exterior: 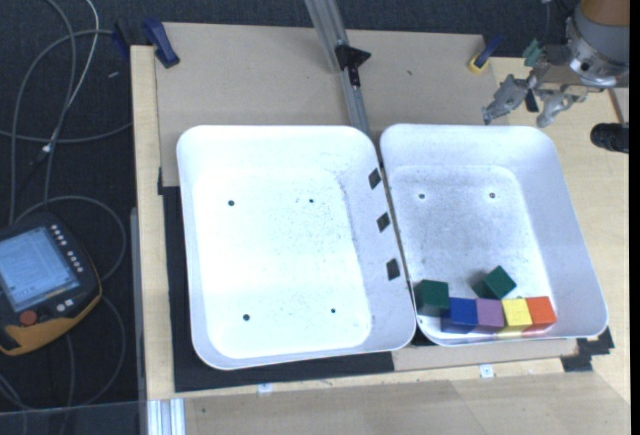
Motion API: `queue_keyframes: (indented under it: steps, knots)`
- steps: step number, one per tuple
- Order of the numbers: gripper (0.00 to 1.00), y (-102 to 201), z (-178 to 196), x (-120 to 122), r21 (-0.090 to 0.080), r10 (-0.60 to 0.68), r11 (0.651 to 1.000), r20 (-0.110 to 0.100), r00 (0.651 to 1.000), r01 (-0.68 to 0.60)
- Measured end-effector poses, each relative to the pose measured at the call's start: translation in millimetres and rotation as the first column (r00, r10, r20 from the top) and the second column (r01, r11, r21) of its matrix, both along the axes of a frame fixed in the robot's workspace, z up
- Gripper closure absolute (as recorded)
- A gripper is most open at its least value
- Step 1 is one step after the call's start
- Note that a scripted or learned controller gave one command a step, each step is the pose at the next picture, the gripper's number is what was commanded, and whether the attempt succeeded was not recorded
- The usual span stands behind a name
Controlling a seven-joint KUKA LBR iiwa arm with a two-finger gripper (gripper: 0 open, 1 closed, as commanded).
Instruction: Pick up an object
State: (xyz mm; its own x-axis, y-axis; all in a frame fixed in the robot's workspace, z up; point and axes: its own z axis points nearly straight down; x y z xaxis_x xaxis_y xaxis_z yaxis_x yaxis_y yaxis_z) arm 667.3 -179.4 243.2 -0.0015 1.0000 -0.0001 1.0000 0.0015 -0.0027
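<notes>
Several small cubes lie along the near edge of the right bin (560,183): a dark green cube (432,295), a blue cube (462,312), a purple cube (490,313), a yellow cube (515,312) and an orange cube (540,310). A second green cube (497,281) sits tilted just behind them. My gripper (522,105) hangs above the bench beyond the right bin's far right corner, far from the cubes. Its fingers (500,103) are spread apart with nothing between them.
The left bin (200,173) lies beside the right one, joined by black clips (382,221). A slanted metal rail (320,3) crosses the bench behind the bins. Blue clamps (160,43) sit at the bench's far edge. A teach pendant (40,273) lies left of the bench.
</notes>
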Motion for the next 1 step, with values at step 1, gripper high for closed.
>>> queue_keyframes:
  steps: [1]
  knots:
    - [0.0, -30.7, -148.9, 9.1, 0.002, -0.003, 1.0, -0.007, 1.0, 0.003]
